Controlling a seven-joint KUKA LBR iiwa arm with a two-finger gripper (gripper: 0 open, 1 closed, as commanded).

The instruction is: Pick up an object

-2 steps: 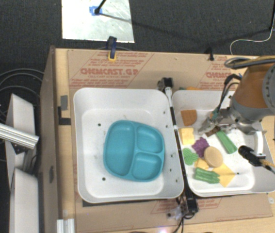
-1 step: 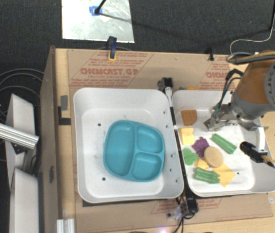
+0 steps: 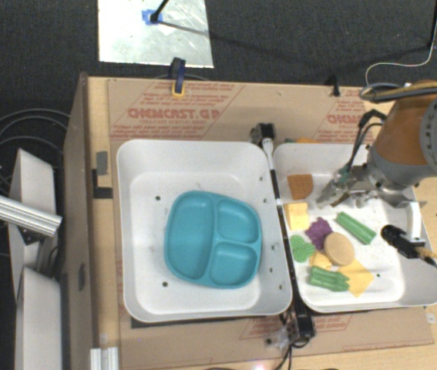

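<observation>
Across the back of the bench, at about 12 o'clock from the 2 bins, a cardboard sheet (image 3: 203, 110) carries red printing that reads "CHEMCAST GP"; the same red lettering repeats toward 2 o'clock, cut off by the arm. No other writing can be read.

Left of centre, the left bin (image 3: 137, 206) holds a teal divided plate (image 3: 212, 239) with 3 compartments. Just beside it, the right bin (image 3: 422, 284) holds a cluster of play-food pieces. An orange-brown square (image 3: 300, 185) lies at the cluster's 11 o'clock, with a pale yellow block (image 3: 297, 215) just below it. A purple grape bunch (image 3: 321, 230) sits in the middle, touching a tan oval piece (image 3: 339, 249) at its 4 o'clock. A small green ridged piece (image 3: 302, 247) lies at 8 o'clock, a long green ridged piece (image 3: 328, 279) at 6 o'clock, and a green stick (image 3: 355, 227) at 2 o'clock. A yellow flat wedge (image 3: 359, 281) pokes out under the tan oval.

Reaching in from 3 o'clock, the arm (image 3: 418, 149) shows its orange band and grey body. The gripper (image 3: 344, 190) hangs low over the right bin's back half, between the orange-brown square and the green stick. Whether it is open or closed, I cannot tell; nothing is visibly held.
</observation>
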